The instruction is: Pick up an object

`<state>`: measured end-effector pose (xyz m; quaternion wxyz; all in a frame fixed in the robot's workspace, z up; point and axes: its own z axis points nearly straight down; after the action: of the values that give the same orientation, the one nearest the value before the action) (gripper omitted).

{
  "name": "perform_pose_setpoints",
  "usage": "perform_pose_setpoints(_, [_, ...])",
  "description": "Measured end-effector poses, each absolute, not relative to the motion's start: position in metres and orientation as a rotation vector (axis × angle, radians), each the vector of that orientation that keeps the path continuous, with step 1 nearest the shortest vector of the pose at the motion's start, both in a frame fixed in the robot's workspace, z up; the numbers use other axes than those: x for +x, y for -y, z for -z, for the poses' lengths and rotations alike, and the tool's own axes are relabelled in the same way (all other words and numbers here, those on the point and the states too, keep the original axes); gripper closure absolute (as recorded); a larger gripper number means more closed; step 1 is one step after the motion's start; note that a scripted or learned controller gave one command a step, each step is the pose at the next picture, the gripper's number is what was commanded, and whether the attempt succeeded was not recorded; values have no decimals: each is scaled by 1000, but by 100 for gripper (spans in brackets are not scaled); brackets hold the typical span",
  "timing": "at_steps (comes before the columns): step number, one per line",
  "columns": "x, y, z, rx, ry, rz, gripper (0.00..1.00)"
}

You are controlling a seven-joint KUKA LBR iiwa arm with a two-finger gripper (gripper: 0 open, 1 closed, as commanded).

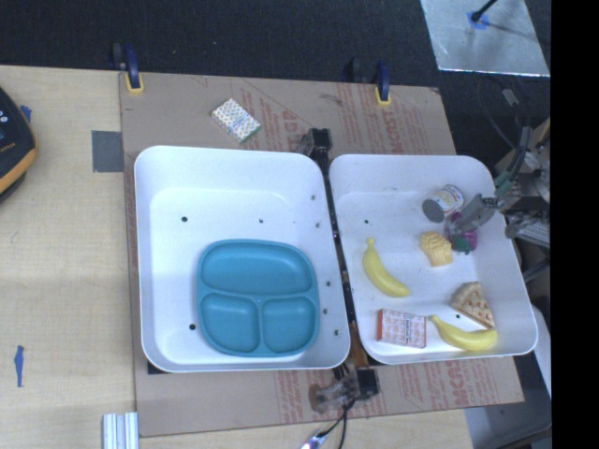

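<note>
The right bin (374, 181) holds several small objects. A small can (445, 200) lies on its side near the far right corner. A yellow corn piece (435, 248) sits beside a small purple item (464, 243). Toward the middle lies a banana (383, 271), and a second banana (465, 336) rests at the near edge. A pizza-like wedge (473, 303) and a red-and-white box (402, 327) are also near the front. My gripper (467, 219) reaches in from the right, low over the purple item, just right of the can.
The left bin (159, 185) holds a blue divided plate (257, 297). A small patterned packet (235, 119) lies on the cardboard behind the bins. Clamps (381, 81) hold the cardboard's far edge. A yellow-black device (14, 148) sits at the far left.
</note>
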<state>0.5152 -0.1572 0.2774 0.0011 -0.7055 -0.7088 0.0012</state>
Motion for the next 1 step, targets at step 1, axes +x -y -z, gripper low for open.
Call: perform_pose_setpoints(1, [543, 100, -194, -2213, 2226, -6, 0])
